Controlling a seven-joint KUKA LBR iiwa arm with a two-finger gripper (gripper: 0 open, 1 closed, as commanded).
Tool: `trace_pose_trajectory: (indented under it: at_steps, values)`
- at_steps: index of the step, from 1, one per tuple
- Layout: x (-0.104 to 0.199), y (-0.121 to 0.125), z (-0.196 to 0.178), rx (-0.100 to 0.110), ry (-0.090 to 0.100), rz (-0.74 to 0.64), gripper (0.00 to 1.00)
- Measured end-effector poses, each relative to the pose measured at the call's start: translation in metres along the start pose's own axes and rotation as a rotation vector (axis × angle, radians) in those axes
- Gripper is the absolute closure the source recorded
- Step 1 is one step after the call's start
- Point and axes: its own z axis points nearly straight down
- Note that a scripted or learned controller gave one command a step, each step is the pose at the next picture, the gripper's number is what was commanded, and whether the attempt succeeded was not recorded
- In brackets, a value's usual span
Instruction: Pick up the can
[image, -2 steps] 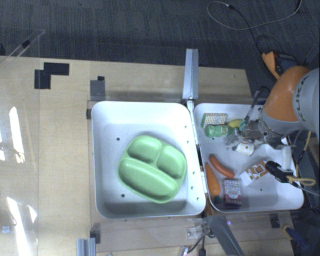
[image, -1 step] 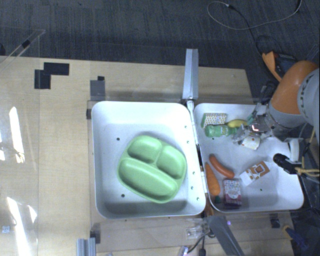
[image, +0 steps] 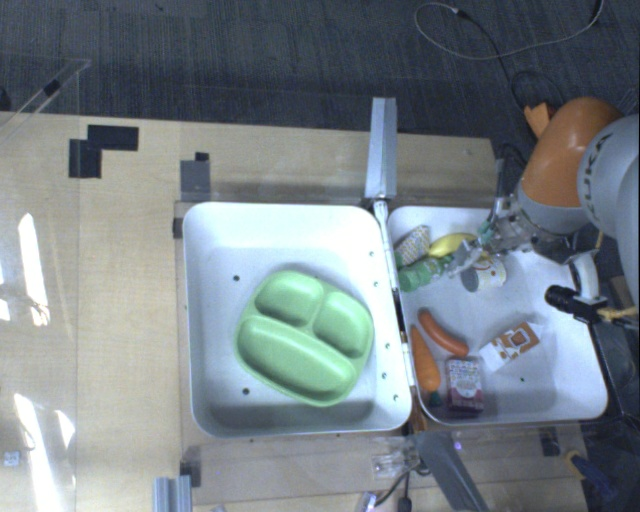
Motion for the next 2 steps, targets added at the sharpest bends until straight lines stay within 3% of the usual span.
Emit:
trace_pose_trajectory:
  at_steps: [1, 2]
  values:
    - [0.001, 0.003, -0.009, -0.003, -0.001, -0.006, 1.0]
    - [-0.006, -0.015, -0.163, -0.001, -0.001, 0.103, 1.0]
